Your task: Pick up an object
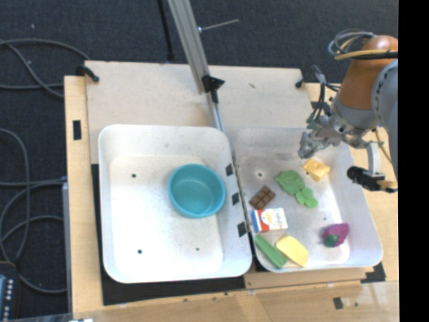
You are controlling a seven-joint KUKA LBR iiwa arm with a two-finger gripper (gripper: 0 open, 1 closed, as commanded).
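Yellow block (317, 170) sits in the right bin (358, 206), just below the end effector (310, 149), a touch to its right in the camera view, lying free on the bin floor. End effector hangs low over the bin's upper part, tips near the block; can't tell if spread or pressed together, too small and dark from this angle. Nothing visibly pinched.

Further down-left of the end effector: green leafy piece (289, 180), w/ a smaller green lump (308, 197) touching its lower right. Left of those, brown chocolate bar (262, 197), tilted. Below it a small white carton (269, 219) w/ red and blue print. Bottom of the bin, well apart from the end effector: long green piece (269, 251) beside a yellow wedge (292, 250), touching or nearly so. Purple item (334, 234) off to their right, straight down from the end effector and a bit right.

Far left of the end effector, the left bin (134, 247) holds a teal bowl (196, 190), upright, about mid-bin. Arm (362, 86) comes in above-right, orange band showing. Both bins on the tabletop (147, 92); a metal rail (188, 32) slants in from the top.
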